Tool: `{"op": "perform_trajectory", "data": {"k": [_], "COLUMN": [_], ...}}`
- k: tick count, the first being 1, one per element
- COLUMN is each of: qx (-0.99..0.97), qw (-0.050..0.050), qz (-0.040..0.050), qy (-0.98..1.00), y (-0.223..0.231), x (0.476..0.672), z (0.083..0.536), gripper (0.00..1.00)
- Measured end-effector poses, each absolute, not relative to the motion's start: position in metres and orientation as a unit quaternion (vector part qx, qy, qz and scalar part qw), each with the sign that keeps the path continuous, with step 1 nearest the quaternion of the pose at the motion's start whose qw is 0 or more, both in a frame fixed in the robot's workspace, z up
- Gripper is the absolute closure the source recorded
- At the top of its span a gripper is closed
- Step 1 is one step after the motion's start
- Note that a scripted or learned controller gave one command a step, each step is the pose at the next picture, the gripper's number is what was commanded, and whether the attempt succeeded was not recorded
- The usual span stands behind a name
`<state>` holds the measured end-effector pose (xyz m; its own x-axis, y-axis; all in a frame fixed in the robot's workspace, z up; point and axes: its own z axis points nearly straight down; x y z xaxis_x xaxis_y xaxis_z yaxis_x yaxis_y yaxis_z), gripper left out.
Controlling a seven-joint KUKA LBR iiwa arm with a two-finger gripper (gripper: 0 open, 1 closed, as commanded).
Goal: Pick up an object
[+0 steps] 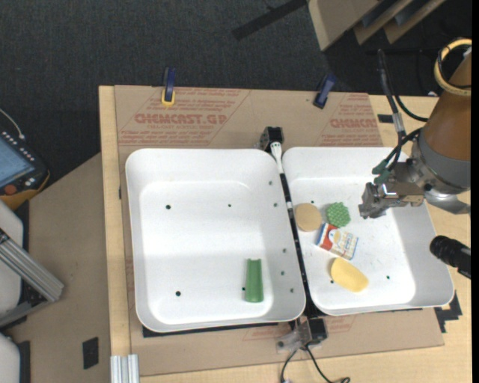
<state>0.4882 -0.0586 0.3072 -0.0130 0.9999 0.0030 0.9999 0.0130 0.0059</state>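
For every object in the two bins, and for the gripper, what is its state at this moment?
green block: lying flat, left bin.
tan round piece: lying, right bin.
green textured piece: lying, right bin.
small carton: lying flat, right bin.
yellow piece: lying, right bin.
gripper: above right bin, holding nothing visible.

A brown cardboard sheet [224,112] printed with red lettering covers the counter [82,224], whose pale tan surface shows to the left of the sheet. Two blue clamps [169,86] grip the sheet's far edge. Beyond that edge lies dark grey carpeted floor [112,37]. Past the sheet's far right corner stands a light wooden piece of furniture [359,22]. Well left of the sheet, a device with a blue screen [15,161] sits at the frame edge, and nearer, an aluminium rail [30,265] runs at a slant. Light is even and soft.
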Motion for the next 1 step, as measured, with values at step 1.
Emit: {"op": "perform_trajectory", "data": {"k": [1], "qx": [0.71], "qw": [-0.003], "qz": [-0.0032], "qy": [0.704], "y": [-0.1308], "x": [0.4773], "z": [0.2045], "gripper": [1.0]}}
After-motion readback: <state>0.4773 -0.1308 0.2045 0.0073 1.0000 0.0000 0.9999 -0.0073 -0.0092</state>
